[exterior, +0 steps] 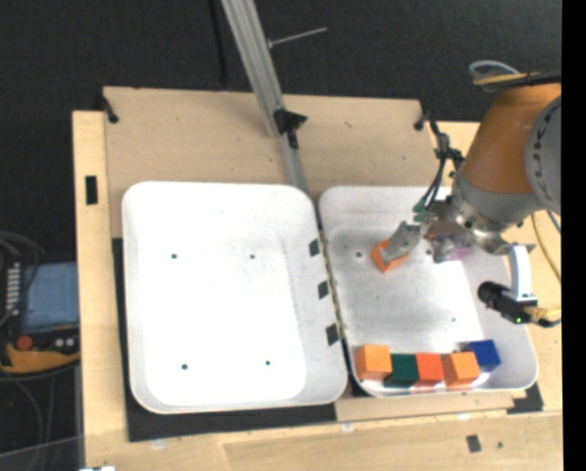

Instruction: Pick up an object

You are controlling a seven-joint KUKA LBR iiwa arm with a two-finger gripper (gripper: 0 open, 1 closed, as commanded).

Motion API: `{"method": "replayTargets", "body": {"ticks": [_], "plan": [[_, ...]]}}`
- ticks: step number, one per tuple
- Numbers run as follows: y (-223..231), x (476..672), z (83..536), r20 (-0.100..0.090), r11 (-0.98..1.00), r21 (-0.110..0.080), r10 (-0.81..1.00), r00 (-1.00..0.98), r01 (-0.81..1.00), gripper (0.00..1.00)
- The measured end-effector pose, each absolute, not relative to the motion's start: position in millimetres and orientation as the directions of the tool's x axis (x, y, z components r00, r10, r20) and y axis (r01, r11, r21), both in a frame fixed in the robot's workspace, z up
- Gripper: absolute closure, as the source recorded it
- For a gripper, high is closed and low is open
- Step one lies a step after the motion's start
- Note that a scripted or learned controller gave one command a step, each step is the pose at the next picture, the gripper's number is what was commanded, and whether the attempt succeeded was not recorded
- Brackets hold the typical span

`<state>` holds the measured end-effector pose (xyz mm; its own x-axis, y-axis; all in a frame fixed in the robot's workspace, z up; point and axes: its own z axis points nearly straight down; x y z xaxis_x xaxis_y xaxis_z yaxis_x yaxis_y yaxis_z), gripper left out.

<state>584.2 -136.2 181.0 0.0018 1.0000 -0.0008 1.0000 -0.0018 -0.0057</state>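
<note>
Camera view: the gripper point(402, 246) works over the right bin point(410, 302), jaws pinching a small orange object point(387, 256) at its upper end. Judged step: lift. Raise straight up, slowly, keeping the pinch steady; the hold looks shallow. A row of blocks point(428, 365) lies well below the jaws, apart.

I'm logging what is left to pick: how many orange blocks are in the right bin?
4. Three orange blocks sit in the row along the near wall of the right bin. A fourth lies by the gripper. Others may be hidden under the arm.
</note>
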Motion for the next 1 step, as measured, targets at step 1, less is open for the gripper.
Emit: {"method": "replayTargets", "body": {"ticks": [1], "plan": [[-137.9, 574.8, 121.6, -0.001, -0.002, -0.006, 1.000, 0.002, 1.000, 0.00]]}}
